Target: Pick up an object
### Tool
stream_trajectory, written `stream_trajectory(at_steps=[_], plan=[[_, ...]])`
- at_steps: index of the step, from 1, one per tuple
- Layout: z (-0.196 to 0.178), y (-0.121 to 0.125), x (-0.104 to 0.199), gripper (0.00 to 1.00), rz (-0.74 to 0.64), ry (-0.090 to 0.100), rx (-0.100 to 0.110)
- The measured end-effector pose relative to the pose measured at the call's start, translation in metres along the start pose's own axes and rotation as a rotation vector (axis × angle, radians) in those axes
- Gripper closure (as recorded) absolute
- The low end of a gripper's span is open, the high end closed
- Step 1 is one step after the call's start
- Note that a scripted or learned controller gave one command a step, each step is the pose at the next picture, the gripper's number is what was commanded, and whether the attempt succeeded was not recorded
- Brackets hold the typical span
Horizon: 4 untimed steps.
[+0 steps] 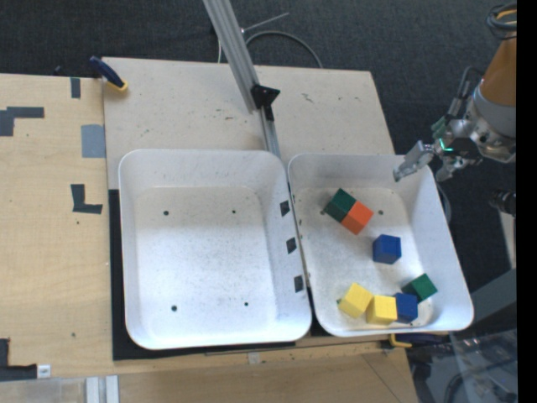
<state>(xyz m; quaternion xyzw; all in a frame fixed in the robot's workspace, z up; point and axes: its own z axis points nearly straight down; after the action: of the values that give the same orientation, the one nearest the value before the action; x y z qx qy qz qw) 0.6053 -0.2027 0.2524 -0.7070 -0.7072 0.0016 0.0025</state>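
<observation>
Blocks crowd the right-hand shallow white plastic bin [436, 225], which sits right of centre in the frame, and that is where I would send the arm. A dark green cube touching an orange cube [358, 217] lies in the bin's upper middle; a small blue cube [387, 248] sits alone below them, the easiest target I judge, since nothing touches it. Along the bin's lower edge two yellow cubes [369, 303], another blue one and a green one bunch together, likely slid there down the sloping wall. The left-hand white bin [134, 225] shows only dark speckles. My tool [428, 156] hovers at the right bin's upper right corner, above the rim and apart from every block, holding nothing; whether it is open, I cannot tell. All the cubes look hard, matte and sharp-edged on the wooden counter [185, 107].
</observation>
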Motion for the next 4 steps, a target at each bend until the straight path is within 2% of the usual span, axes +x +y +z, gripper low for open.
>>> stream_trajectory(at_steps=[1,2,3,4], plan=[[-0.003,0.001,0.000,0.00,-0.001,-0.002,-0.004],[0.054,-0.009,0.006,0.00,-0.001,0.000,0.001],[0.100,-0.012,0.014,0.00,-0.001,-0.001,-0.004],[0.140,0.000,0.016,0.00,-0.003,0.002,-0.010]])
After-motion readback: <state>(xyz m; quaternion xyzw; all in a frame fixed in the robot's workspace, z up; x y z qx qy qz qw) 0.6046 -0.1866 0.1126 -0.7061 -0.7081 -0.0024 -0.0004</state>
